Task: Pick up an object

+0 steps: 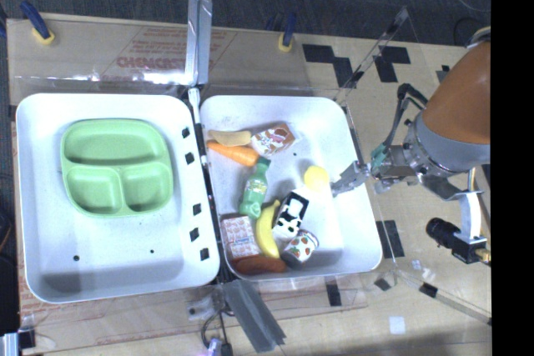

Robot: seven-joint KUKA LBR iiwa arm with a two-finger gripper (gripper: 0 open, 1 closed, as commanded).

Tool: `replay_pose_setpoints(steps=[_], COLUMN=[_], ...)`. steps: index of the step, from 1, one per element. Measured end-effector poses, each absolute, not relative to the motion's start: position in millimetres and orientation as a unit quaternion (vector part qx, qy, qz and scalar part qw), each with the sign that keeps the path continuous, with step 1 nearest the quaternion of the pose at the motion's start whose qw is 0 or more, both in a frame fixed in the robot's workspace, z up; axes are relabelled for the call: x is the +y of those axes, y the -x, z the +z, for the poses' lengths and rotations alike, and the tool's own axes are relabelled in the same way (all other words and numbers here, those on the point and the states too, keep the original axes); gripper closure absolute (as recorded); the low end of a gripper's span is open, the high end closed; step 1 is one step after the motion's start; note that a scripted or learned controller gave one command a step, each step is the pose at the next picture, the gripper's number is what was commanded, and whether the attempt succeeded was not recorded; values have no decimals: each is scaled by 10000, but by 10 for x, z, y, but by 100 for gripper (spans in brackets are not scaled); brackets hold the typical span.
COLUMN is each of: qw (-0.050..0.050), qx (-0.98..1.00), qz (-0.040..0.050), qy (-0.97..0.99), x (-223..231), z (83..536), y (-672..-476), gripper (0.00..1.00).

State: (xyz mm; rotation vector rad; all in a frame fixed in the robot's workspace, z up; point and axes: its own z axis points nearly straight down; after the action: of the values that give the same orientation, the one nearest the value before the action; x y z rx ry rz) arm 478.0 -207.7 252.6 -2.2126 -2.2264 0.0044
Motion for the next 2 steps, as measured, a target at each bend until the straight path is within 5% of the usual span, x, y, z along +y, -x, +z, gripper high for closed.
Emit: replay_pose_setpoints(steps=[1,2], qw=[20,17], qx=[-7205,-7264], qz=[18,12], qy=[6935,6873], x=[-1902,-1916], z=[1341,902], y=[-5264,-5460], gripper=[0,0])
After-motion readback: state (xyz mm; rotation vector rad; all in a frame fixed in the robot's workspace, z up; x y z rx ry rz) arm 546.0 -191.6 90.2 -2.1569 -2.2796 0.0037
